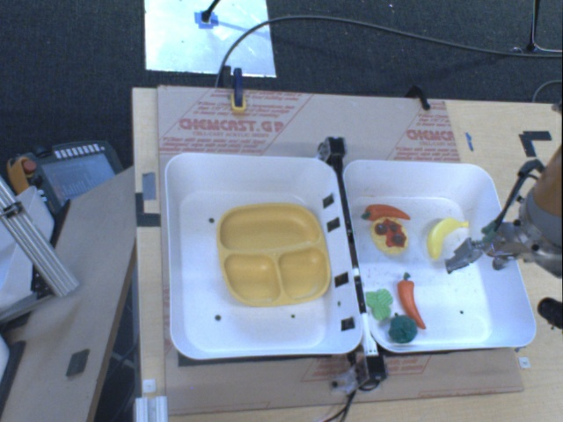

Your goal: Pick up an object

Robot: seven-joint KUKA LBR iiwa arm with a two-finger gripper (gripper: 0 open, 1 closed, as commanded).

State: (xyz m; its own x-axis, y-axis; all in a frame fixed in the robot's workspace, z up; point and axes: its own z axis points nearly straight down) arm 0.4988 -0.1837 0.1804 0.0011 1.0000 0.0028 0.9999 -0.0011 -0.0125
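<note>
Left bin (189, 262): a yellow tray (271, 253) with three compartments is seen lying in it.
Right bin (501, 323): toy food is spread here: a banana (444, 236), a pizza slice (391, 234), a red pepper (385, 212), a carrot (410, 301), a lettuce piece (379, 303) and a broccoli (403, 328).
Pincer (461, 258): it is placed low over the right bin, just beside the banana; whether it is open or closed cannot be told, and nothing is seen held in it.
Step in hand: an approach to the banana is judged, with no grasp made yet.
Next move: the pincer must be brought over the banana, lowered around it, closed, and then lifted.
</note>
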